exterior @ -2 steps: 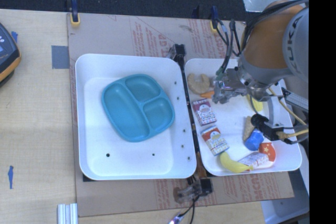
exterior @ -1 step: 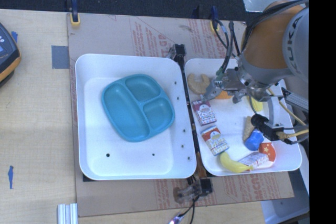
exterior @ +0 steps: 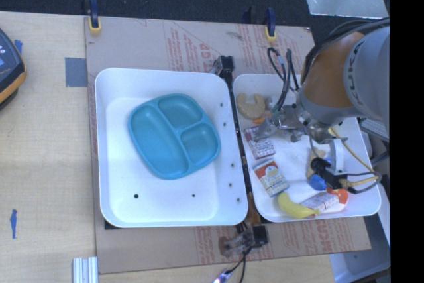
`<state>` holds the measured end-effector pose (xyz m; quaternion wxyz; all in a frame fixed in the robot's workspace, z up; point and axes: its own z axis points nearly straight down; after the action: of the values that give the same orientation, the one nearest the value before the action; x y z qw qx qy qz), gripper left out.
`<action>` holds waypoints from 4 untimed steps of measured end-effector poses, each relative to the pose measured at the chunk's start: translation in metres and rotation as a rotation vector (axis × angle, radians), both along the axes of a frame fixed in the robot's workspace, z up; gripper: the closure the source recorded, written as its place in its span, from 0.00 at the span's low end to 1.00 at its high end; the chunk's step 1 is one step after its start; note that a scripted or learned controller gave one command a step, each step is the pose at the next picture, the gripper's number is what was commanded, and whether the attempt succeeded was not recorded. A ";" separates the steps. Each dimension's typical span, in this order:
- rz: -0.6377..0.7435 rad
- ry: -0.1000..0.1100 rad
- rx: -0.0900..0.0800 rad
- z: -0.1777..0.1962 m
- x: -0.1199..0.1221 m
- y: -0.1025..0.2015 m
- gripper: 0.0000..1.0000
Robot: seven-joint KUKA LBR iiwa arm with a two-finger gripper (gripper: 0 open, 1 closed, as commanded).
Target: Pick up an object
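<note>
My gripper (exterior: pixel 277 122) hangs low over the upper middle of the right bin (exterior: pixel 371 209), under the grey arm with its orange band. Just left of it lies a beige round item (exterior: pixel 251 105), and below it sit a small striped packet (exterior: pixel 261 144) and a red-and-white packet (exterior: pixel 270 178). A yellow banana (exterior: pixel 293 207) and a white tube with an orange cap (exterior: pixel 326 201) rest by the bin's front wall. A small blue object (exterior: pixel 318 182) lies right of the packets. I see nothing lifted off the bin floor.
The left bin (exterior: pixel 109 162) holds a blue divided plate (exterior: pixel 173 134). Cables run from the wrist over the right bin's right side. Clamps stand at the cardboard's back edge, and a dark device lies at the far left.
</note>
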<state>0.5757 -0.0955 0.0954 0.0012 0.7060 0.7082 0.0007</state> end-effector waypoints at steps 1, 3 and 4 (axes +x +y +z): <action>-0.015 0.080 0.020 -0.009 0.067 -0.013 0.00; -0.002 0.004 0.000 0.051 0.080 -0.118 1.00; -0.001 0.005 0.000 0.051 0.081 -0.117 0.00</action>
<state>0.6562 -0.2125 0.1463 -0.0007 0.7062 0.7080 -0.0008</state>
